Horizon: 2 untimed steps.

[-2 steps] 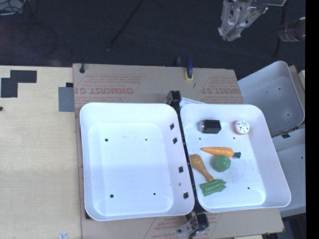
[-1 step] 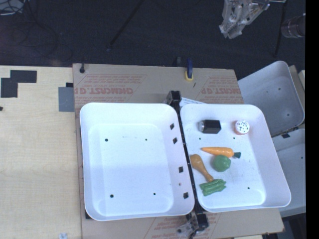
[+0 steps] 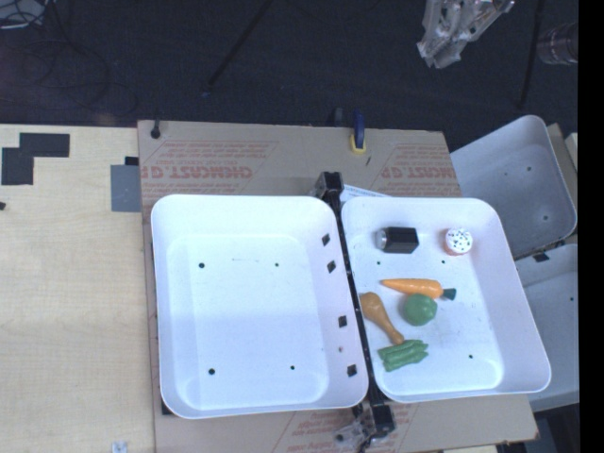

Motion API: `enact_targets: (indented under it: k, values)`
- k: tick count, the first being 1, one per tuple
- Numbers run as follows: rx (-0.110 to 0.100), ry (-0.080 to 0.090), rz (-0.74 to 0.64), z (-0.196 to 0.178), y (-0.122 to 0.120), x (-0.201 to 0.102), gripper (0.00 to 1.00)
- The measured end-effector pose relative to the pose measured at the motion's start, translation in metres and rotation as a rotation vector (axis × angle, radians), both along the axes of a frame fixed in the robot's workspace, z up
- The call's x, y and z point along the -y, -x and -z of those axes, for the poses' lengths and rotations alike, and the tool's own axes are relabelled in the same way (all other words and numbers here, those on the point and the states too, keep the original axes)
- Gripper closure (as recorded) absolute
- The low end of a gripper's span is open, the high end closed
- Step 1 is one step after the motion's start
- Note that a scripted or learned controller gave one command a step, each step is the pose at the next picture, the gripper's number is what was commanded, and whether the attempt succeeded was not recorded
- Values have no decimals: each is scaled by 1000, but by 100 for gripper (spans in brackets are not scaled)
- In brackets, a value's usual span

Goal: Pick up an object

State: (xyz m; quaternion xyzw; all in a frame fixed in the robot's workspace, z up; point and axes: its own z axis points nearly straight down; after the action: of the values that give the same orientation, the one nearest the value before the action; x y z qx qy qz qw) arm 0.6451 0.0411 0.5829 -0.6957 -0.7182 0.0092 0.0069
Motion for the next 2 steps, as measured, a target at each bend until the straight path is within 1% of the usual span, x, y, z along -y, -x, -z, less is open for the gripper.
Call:
enact_targets:
  k: [2]
  values:
    - [0,1,-13,-18,-1,-3,100]
